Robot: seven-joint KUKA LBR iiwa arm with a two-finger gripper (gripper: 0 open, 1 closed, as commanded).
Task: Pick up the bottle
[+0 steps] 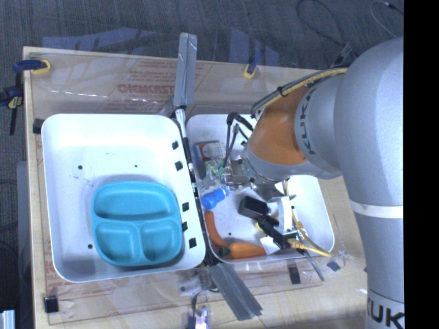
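Observation:
The bottle (213, 197) looks like a small clear one with a blue end, lying on its side at the left edge of the right bin (322, 204). My gripper (232, 173) reaches down into that bin from the right, just above and to the right of the bottle. The grey wrist with its orange band (278, 136) covers much of it. I see nothing clearly held.
An orange curved thing (230, 247) lies along the right bin's front left corner. A few small packets (208, 152) sit at its back left. The left bin (75, 156) holds a blue divided tray (137, 223). A divider wall (186, 177) separates the bins.

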